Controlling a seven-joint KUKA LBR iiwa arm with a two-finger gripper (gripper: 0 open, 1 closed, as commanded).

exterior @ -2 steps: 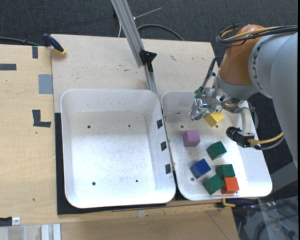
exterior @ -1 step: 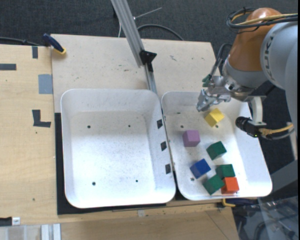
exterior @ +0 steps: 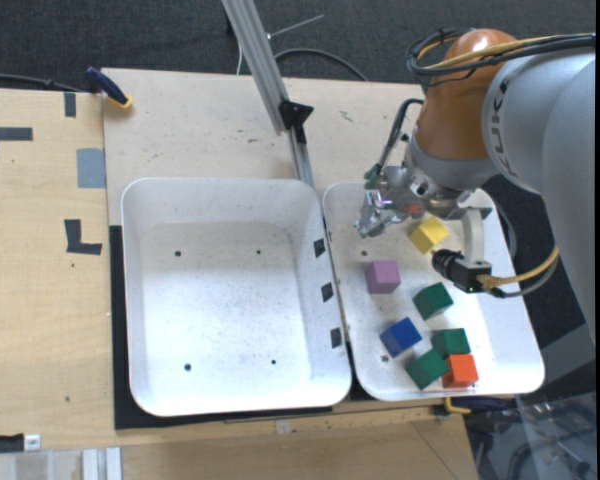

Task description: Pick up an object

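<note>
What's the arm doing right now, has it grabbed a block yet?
Gripper above right bin, nothing seen held. Purple block just below it, yellow block beside. Nothing blocking.

My arm (exterior: 540,108): grey casing, orange band above wrist, black and yellow cables looping round, small metal gripper (exterior: 376,213).

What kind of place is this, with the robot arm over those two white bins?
Probably a robotics lab test bench. A grey and orange arm reaches over two white bins, the right one holding coloured blocks, with tape marks on the bench.
</note>
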